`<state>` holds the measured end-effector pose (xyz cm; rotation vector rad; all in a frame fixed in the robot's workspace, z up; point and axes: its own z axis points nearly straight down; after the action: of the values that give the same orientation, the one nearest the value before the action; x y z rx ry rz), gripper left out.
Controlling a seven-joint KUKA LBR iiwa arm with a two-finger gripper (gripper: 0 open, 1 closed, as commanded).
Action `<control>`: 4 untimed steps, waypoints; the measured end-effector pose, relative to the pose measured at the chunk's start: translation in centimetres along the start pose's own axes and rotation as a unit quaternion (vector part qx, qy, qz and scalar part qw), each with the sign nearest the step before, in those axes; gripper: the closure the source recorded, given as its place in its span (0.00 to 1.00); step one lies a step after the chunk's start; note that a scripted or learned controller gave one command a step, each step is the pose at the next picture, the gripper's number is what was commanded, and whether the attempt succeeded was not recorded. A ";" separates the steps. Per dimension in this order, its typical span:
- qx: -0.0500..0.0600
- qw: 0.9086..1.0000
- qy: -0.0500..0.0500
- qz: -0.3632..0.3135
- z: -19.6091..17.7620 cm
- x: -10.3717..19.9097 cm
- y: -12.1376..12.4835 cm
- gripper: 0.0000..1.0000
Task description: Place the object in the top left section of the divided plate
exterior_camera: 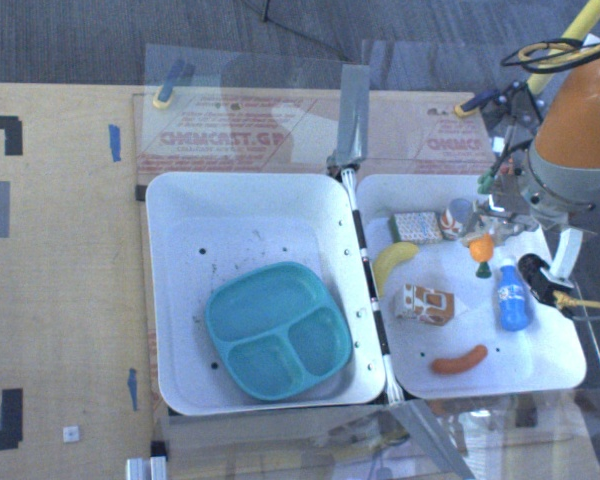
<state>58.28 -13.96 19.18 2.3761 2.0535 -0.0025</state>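
Teal and three-sectioned, the divided plate (277, 330) lies in the left bin (180, 208), while in the right bin (560, 368) lie a sausage (459, 361), a blue bottle (512, 299), a small carton (425, 304), a banana (393, 259) and a small orange object (482, 249). That orange piece, just under the end effector (492, 218), seems the likely target; it looks light, smooth and rounded, so pinching across its middle should suit. Whether the end effector is released or clenched cannot be told.

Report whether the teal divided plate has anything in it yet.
Empty: all three sections of the teal divided plate show bare teal; it sits alone in the left white bin.
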 end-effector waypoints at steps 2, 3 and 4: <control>0.001 0.998 0.001 -0.062 0.8 10.9 -9.2 1.00; 0.001 0.998 0.001 -0.061 0.7 10.9 -9.2 0.00; 0.000 0.998 0.001 -0.060 -0.2 10.8 -9.1 1.00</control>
<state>50.87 -2.01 19.39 2.2511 2.1930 -0.0006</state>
